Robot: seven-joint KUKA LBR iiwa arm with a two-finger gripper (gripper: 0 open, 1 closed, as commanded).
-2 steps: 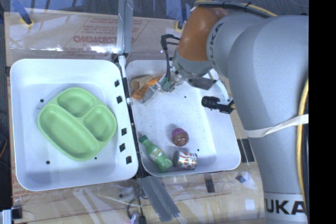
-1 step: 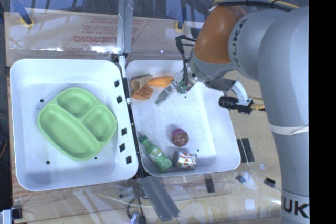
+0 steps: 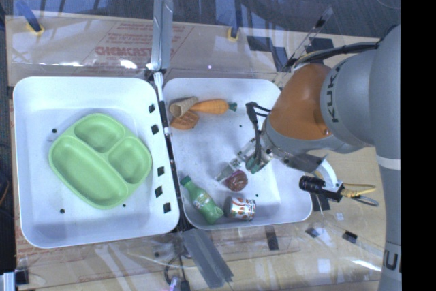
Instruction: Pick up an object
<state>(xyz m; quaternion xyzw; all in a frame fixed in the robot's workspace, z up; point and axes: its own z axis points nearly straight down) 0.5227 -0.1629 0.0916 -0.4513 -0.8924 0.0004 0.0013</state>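
Down at the near edge of the right bin [image 3: 289, 211], a green bottle [image 3: 201, 200] lies on its side, and just beside it a can [image 3: 240, 208], also tipped over. A little further up, right of centre in the frame, sits a small dark red round thing [image 3: 236, 180], and here's the action: the pincer [image 3: 246, 161] hangs low right over it, tips pointing down-left into the bin. Whether those tips stand apart or together, I cannot tell; the metal blurs into the clutter, and nothing shows clearly between them. So I'd call this the approach or the closing step of the pick, with the red piece the likely target, not yet lifted.

The grey arm [image 3: 361, 99] with its orange band sweeps in from the right of the frame. Further up the bin, a carrot [image 3: 212, 106] lies across the far end, touching a cone [image 3: 181, 106], with a brown bun-like lump [image 3: 184, 121] just below.

In the left bin [image 3: 27, 167], a green tray [image 3: 99, 159] with three compartments rests on its own.

Next move, by my reading: settle squarely over the red piece, close on it, then rise straight up, keeping clear of the can and bottle nearby.
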